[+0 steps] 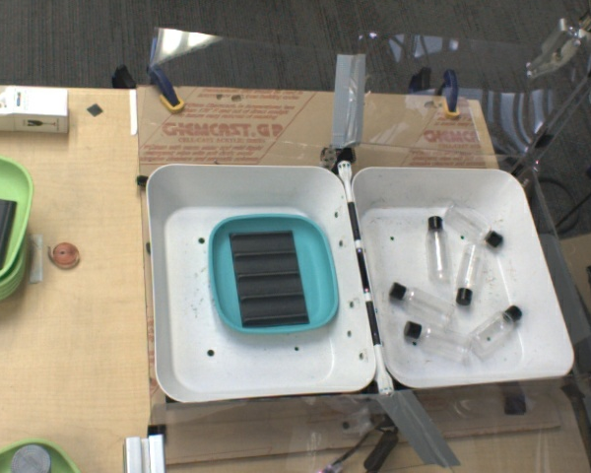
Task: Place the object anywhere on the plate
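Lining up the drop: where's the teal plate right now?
In the camera view, the teal plate lies in the middle of the left white bin, carrying a black ribbed insert; the clear vials are in the right bin.

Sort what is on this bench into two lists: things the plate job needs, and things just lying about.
For the job:
- teal plate with a dark ridged insert, in the left bin
- clear black-capped vials lying loose in the right bin

Lying about:
- green tray at the left edge
- white box
- small round orange piece
- cardboard sheet behind the bins
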Controlling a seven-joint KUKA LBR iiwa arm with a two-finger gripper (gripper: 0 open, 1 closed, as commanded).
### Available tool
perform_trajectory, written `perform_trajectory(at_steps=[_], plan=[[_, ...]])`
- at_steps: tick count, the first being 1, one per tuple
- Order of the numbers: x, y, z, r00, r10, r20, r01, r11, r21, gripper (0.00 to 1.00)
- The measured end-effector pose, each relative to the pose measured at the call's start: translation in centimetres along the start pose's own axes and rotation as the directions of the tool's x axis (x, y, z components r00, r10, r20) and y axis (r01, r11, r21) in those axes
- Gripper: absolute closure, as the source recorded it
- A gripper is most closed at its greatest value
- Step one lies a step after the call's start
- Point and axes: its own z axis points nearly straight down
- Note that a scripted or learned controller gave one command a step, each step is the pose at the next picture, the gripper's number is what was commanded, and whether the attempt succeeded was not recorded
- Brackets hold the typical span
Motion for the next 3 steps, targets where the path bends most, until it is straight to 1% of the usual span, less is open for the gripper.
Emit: perform_trajectory(at_steps=[1,2,3], plan=[[-4.1,1.0,0.0,0.998,0.059,0.000,-0.059,0.998,-0.001,0.00],[0.9,-0.2,0.0,0.982,0.187,0.000,-0.187,0.982,0.001,0.00],[-2.5,0.6,0.0,0.967,0.256,0.000,-0.256,0.967,0.000,0.00]])
